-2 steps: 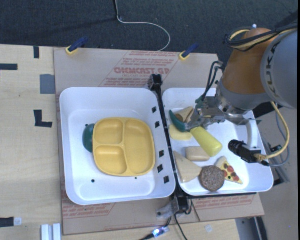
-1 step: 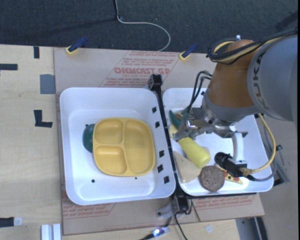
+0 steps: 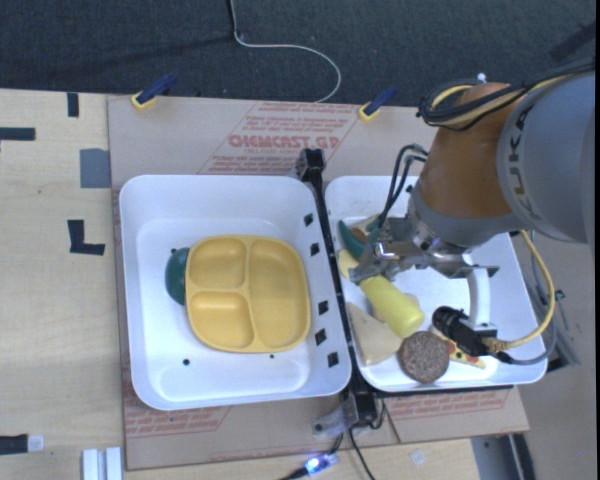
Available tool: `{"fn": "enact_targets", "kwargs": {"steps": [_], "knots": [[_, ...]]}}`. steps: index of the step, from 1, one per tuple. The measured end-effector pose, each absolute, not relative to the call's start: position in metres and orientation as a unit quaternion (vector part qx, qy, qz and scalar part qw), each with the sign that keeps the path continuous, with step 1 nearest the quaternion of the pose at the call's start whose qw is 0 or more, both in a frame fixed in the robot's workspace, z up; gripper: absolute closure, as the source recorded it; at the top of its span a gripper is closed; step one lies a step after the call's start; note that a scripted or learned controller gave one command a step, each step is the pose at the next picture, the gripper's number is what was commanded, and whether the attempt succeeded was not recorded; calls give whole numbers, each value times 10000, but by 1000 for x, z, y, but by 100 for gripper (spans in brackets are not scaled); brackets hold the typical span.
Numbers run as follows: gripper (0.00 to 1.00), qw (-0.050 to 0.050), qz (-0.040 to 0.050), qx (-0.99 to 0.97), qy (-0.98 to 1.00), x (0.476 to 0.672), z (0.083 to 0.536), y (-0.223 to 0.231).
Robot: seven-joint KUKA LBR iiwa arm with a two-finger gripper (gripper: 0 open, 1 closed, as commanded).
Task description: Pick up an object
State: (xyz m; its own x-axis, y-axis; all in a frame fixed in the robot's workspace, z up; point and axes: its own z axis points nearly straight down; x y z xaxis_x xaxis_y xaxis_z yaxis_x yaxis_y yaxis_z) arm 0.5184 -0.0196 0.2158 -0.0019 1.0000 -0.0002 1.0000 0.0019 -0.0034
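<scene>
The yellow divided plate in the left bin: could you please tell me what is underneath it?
A dark teal object pokes out from under the yellow divided plate at its left edge. The plate covers the rest, so its shape cannot be told.

Robot lab, cardboard-covered bench [image 3: 270, 143], two white bins [image 3: 140, 208]

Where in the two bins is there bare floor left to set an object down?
Left bin: bare strips above, left of and below the yellow divided plate. Right bin: crowded; the gripper, yellow bottle and brown disc leave little bare floor.
</scene>
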Motion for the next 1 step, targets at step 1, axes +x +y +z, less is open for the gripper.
{"fn": "enact_targets", "kwargs": {"steps": [1], "knots": [[100, 5, 3, -7066, -7076, 513, 235, -19]]}}
